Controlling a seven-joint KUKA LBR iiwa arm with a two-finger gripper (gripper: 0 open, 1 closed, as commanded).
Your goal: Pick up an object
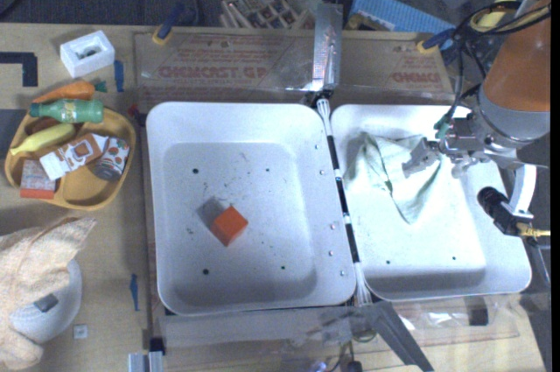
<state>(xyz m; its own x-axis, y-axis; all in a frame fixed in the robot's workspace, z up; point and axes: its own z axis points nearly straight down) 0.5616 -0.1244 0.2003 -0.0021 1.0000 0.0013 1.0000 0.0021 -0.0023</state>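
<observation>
At the bottom edge of the view, closest to us, we see the grey metal frame [367, 335] that runs under the two bins, and at the lower left a pale orange cloth [35, 252] bunched on the bench with a white rounded object [39, 309] lying on it. Just above the frame sits the left bin [166, 186], and on its floor, a little left of centre, rests an orange block [230, 225] with a small grey piece touching its upper left corner. The right bin [490, 274] lies just beside it, their rims meeting along the middle. In the upper part of that bin we find a crumpled pale green cloth [394, 178], one end near the left wall and the other drawn up toward the gripper [429, 153], which hangs over the bin's upper right part at the end of the grey arm [516, 112] with its orange band. A fold of the cloth appears pinched between the fingers, lifted off the bin floor while the remainder trails down onto it. To the far left a yellow bowl [96, 191] holds a banana, a green bottle [70, 110] and small packets, with a white box [87, 52] just above it.
</observation>
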